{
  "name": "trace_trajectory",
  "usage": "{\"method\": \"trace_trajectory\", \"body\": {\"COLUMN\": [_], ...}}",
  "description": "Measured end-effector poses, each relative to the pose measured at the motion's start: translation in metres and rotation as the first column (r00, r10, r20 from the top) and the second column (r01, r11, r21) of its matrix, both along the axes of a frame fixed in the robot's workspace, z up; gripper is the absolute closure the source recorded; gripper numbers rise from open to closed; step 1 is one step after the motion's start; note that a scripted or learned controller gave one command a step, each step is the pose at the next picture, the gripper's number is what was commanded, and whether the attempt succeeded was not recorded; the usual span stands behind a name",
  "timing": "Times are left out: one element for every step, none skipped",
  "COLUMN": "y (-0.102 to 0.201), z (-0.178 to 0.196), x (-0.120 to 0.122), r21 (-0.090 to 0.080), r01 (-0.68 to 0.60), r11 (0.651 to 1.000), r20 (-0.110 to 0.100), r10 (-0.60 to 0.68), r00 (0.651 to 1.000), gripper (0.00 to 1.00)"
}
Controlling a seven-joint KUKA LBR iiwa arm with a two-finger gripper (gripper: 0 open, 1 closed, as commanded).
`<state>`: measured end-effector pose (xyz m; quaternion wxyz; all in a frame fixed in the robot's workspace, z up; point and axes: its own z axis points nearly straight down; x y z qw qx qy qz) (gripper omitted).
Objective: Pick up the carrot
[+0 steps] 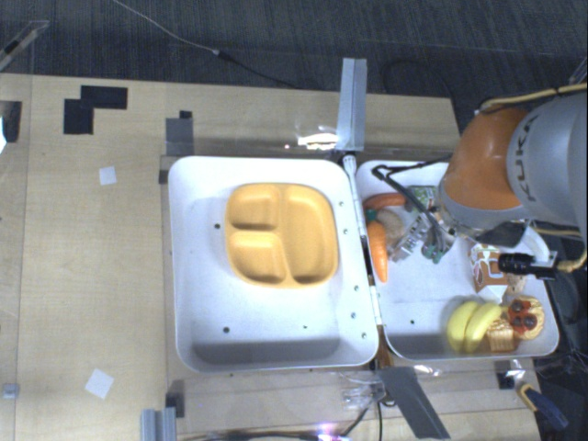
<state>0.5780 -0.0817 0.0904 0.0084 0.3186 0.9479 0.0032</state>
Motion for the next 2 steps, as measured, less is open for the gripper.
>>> {"method": "trace_trajectory", "body": {"y": [0.065, 0.08], "z": [0.099, 0.095], "x": [-0.004, -0.075], "r21": [0.003, 0.0], "r01": [0.125, 0.05], "r11": [0.992, 0.999], "r20": [-0.003, -0.013], "r10": [-0.125, -0.05], "r00": [0.992, 0.999], "gripper": [1.0, 1.0]}}
